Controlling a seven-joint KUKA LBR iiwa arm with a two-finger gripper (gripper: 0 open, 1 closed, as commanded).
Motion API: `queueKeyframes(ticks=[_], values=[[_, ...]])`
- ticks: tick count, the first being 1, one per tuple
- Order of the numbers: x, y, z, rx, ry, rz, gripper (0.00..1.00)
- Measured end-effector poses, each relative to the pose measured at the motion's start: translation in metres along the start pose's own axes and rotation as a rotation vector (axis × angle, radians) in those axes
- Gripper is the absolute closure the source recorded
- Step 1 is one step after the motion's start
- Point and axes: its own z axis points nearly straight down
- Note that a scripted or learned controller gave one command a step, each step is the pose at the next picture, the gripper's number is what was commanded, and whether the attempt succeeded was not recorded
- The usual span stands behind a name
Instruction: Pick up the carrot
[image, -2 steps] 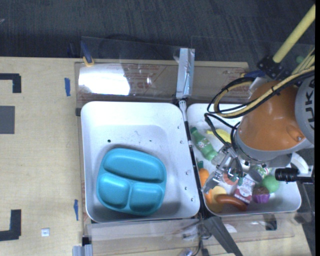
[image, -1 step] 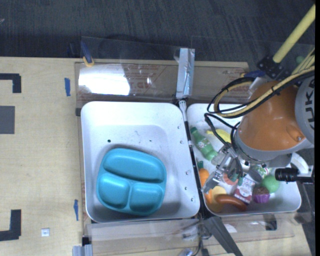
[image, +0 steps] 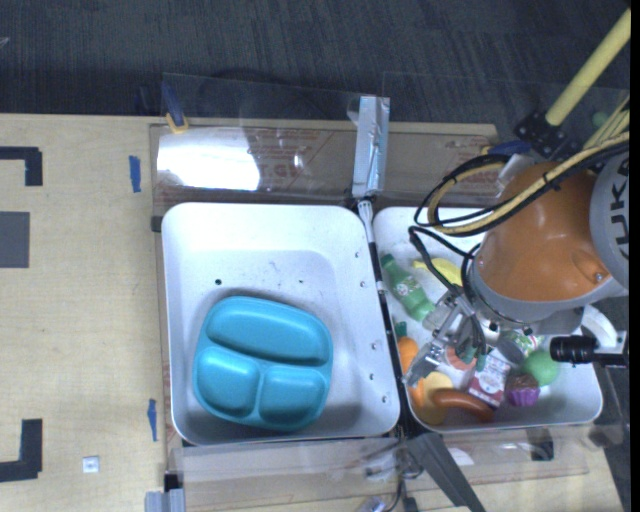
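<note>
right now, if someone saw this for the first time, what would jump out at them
The bright blue divided plate in the left bin grabs the eye first, lying alone on the white floor. Next is the arm's big orange band looming over the right bin, with the gripper down among a jumble of small toy foods, including an orange piece at that bin's left side that may be the carrot.

wooden bench (image: 80, 330), two white bins (image: 200, 240)
</note>
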Motion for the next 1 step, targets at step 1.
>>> queueKeyframes(ticks=[1], values=[[0.0, 0.0, 0.0, 0.0, 0.0, 0.0, 0.0]])
